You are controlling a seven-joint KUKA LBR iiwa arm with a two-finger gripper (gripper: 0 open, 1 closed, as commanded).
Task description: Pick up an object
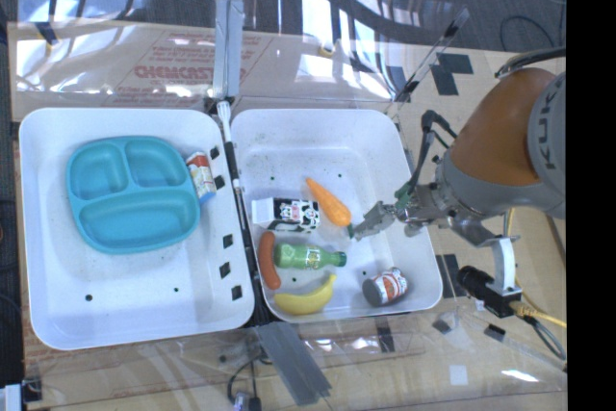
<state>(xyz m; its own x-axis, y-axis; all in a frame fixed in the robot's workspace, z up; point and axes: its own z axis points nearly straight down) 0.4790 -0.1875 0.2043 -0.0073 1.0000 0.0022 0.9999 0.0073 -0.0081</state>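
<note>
Your gripper (364,227) hangs low over the right bin (385,135), its tip just right of the carrot (328,201); you cannot tell from this slanted view whether it is gripping anything, and nothing is seen clamped in it. The arm (500,144) comes in from the right, its orange band sitting above the bin's right wall, and the wrist slopes down and leftward to the gripper.

Look in the right bin and you find the carrot lying aslant near the middle, a small black-and-white carton (294,213) just left of it, and below that a green bottle (306,257) on its side. A sausage (268,261) lies along the bottle's left end, a banana (306,295) curves beneath the bottle near the front wall, and a small can (386,287) lies on its side toward the front right corner.

In the left bin (58,303) you have a blue divided tray (131,192), and a small can (201,176) lies touching the tray's right edge.
</note>
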